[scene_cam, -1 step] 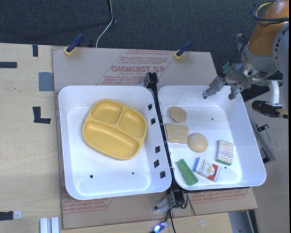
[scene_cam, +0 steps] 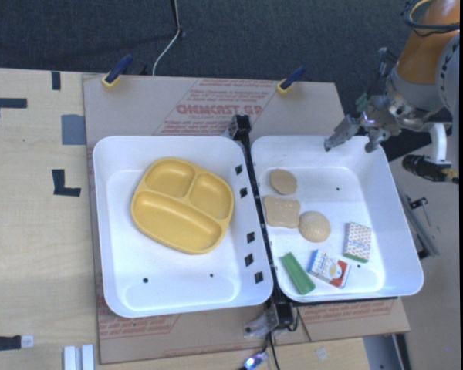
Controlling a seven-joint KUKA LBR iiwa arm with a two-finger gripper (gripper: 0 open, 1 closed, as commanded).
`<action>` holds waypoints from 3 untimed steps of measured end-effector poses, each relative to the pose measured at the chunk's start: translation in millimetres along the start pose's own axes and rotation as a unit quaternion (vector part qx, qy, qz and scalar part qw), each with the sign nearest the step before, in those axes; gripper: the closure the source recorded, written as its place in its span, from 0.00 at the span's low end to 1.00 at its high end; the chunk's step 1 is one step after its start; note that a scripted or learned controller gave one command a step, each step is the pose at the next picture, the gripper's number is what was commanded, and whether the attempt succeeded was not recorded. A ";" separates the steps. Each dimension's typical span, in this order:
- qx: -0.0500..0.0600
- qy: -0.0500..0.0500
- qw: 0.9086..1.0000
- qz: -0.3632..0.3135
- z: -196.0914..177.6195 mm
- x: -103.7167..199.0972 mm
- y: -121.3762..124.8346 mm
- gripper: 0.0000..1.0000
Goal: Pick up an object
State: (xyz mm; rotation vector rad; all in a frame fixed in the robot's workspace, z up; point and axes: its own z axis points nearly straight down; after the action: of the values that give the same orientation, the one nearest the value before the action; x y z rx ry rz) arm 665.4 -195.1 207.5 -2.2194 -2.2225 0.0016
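Seen from above at a slant: two white bins side by side on a cardboard-covered surface (scene_cam: 208, 110), with the right bin (scene_cam: 386, 206) as landmark. Poised over that bin's far right corner, the gripper (scene_cam: 353, 136), jaws spread wide and holding nothing, at the end of a grey arm (scene_cam: 424, 83) with an orange band. Inside the right bin, well apart from the jaws: a round biscuit (scene_cam: 283, 182) at the left, a squarish cracker (scene_cam: 282, 212) just below it, a pale round piece (scene_cam: 315, 226) beside that, a green bar (scene_cam: 298, 273) near the front edge, a small red-and-white packet (scene_cam: 328, 268) next to the bar, and a patterned carton (scene_cam: 358, 242) toward the right wall. Left of the right bin, in the left bin (scene_cam: 112, 230), a yellow divided tray (scene_cam: 183, 204). Beyond both bins, two blue-and-yellow clamps (scene_cam: 117, 69) on the cardboard's far edge.
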 end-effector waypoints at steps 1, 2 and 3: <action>0.002 0.000 1.000 0.000 48.0 -7.6 -4.0 0.00; 0.001 0.000 1.000 -0.001 91.7 -3.0 -1.6 0.00; 0.000 -0.001 1.000 -0.001 124.2 -2.0 -1.4 0.00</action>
State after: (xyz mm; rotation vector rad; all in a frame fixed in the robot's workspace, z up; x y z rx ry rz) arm 663.9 -197.1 83.3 -2.2184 -2.2254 0.0034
